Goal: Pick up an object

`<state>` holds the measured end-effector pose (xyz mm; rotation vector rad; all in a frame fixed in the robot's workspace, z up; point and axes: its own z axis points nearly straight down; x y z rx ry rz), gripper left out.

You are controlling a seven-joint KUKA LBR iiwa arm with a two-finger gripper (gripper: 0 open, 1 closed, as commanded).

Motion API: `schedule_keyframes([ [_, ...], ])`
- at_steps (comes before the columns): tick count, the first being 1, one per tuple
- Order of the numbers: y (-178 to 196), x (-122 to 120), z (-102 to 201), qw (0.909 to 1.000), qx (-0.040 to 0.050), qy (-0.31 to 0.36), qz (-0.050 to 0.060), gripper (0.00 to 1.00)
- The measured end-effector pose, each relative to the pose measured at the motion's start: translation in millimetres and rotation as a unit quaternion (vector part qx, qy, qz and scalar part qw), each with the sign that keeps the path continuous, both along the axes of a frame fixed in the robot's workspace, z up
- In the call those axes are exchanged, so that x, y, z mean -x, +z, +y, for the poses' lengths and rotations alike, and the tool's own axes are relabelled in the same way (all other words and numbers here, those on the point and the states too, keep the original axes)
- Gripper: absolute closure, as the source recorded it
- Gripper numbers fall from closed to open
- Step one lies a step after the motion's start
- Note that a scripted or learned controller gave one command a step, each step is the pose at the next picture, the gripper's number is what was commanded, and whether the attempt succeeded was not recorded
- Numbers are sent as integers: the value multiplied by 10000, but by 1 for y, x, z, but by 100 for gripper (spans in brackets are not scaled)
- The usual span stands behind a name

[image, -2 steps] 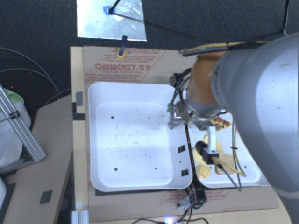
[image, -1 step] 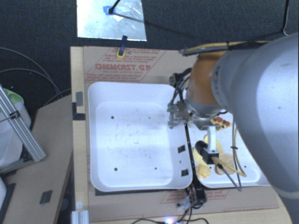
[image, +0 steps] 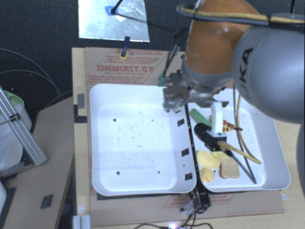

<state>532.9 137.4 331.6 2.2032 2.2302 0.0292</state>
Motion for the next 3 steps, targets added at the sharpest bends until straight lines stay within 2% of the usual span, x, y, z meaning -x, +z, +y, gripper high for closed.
schedule_keyframes([
  [1, 120, 35, -30, 10000, 17, -40, 9, 100],
  [2, 111, 32, 23, 10000, 30, -19, 73, 100],
  [3, 150, 23, -12, 10000, 37, -68, 59, 100],
])
